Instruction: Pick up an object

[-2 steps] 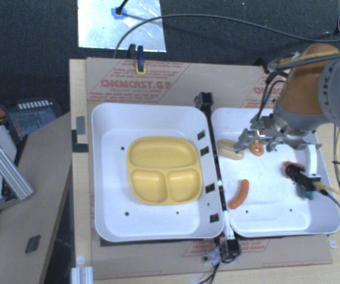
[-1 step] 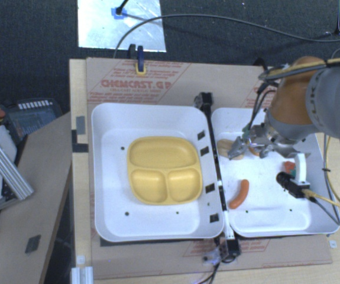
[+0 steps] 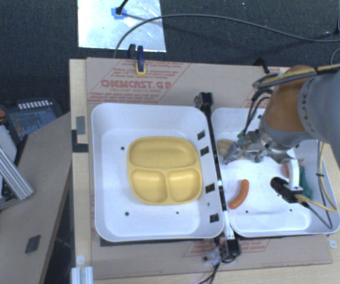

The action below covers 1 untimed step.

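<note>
While the arm (image 3: 311,105) reached in from the right, an orange hot dog (image 3: 239,194) was seen lying loose on the floor of the right bin (image 3: 264,226), slim, curved and rounded at both ends. It was set near the bin's left wall, just beside the black divider (image 3: 214,164) between the bins, with bare white floor left open around it and towards the front edge. A yellow sectioned tray (image 3: 164,170) was held in the left bin (image 3: 107,176). The gripper (image 3: 243,149) was positioned above and behind the hot dog, apart from it; whether its jaws were released or clenched could not be told. Nothing was seen between them.
</note>
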Motion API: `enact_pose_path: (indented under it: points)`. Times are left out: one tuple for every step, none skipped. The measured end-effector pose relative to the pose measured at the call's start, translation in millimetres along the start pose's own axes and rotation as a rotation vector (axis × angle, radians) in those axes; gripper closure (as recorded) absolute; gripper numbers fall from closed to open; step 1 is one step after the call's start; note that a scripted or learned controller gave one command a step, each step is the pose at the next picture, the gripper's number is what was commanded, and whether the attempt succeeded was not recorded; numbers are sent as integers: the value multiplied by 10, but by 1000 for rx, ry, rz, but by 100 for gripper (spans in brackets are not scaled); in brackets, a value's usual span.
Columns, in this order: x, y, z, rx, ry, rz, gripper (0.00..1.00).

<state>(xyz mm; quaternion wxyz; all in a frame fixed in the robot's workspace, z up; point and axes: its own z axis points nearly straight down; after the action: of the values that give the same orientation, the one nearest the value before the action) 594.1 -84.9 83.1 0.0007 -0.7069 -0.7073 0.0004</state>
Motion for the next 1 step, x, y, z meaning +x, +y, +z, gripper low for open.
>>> enact_pose_path:
  points:
    - [-5, 13, -126, -4, -1, 1, 100]
